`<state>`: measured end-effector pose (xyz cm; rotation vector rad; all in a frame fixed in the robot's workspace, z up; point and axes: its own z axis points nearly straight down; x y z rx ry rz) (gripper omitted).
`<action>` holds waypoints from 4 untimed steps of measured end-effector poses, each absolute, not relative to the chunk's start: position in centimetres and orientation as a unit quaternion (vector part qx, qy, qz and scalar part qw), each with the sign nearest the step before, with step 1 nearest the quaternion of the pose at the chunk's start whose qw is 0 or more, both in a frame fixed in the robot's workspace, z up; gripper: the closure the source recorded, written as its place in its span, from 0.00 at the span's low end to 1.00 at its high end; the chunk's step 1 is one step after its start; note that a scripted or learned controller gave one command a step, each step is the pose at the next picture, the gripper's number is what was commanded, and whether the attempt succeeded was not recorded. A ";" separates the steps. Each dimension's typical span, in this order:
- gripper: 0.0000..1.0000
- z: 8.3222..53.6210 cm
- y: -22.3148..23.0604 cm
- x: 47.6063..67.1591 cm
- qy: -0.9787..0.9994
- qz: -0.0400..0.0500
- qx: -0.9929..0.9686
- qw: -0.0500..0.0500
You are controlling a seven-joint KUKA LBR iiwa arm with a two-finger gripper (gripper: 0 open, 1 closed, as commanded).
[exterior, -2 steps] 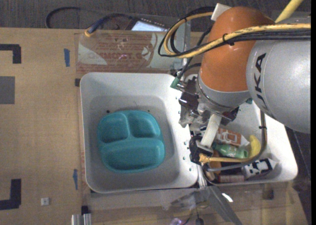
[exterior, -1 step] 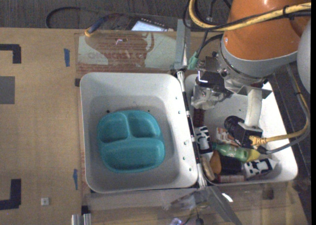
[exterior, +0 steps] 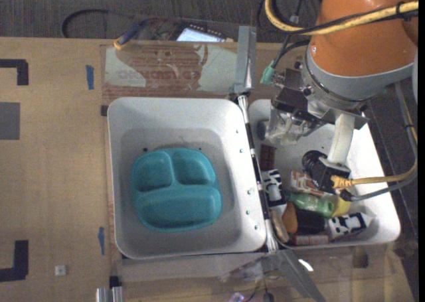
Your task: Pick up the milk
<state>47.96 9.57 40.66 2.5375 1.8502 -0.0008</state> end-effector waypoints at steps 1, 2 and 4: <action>1.00 43.5 1.7 48.0 0.560 0.000 0.828 0.001; 0.00 43.5 1.8 48.0 0.560 0.000 0.828 0.000; 0.00 34.4 13.0 47.9 0.554 -0.001 0.833 0.000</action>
